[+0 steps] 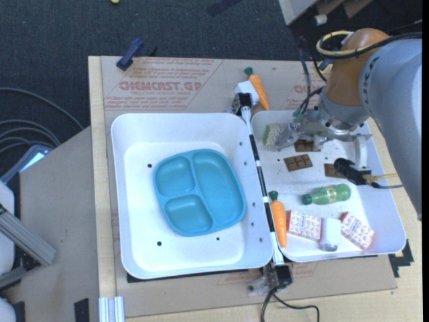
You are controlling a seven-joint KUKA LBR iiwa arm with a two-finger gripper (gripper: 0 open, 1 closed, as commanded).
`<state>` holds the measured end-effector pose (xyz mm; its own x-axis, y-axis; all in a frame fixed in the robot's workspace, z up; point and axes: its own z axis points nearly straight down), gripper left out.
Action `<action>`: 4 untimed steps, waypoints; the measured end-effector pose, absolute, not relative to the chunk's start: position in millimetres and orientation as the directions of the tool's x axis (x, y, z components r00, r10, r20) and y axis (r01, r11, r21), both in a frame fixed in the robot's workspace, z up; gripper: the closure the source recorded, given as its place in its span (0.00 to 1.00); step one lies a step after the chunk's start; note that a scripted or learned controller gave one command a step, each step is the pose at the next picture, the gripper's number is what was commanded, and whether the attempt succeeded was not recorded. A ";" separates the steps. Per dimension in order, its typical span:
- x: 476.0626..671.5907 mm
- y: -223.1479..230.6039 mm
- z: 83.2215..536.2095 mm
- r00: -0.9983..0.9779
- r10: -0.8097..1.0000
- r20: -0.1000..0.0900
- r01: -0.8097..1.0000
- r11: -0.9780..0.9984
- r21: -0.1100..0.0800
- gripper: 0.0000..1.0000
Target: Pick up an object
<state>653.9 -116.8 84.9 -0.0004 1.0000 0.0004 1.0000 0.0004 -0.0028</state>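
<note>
My gripper (301, 135) hangs low over the far part of the right bin (392, 237), below the grey wrist and orange band. Just in front of it lies a brown chocolate bar (297, 161), and a second brown piece (330, 170) is to the right. A green-and-white packet (271, 135) lies to the gripper's left. Nearer the front are a green bottle (326, 194), a carrot (278, 221) along the left wall, two red-and-white packets (305, 225) (356, 230) and a small white item (330, 234).
The left bin (127, 133) holds a blue divided plate (199, 191). A second carrot (258, 91) lies on the bench behind the bins. A blue clip (130, 54) sits at the board's far left corner.
</note>
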 end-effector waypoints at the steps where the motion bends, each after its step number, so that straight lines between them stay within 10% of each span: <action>1: 664.6 -119.5 84.3 -0.003 1.000 0.001 1.000 0.003 -0.011 0.00; 4: 664.9 -121.4 84.4 -0.002 1.000 0.002 1.000 0.002 -0.010 0.00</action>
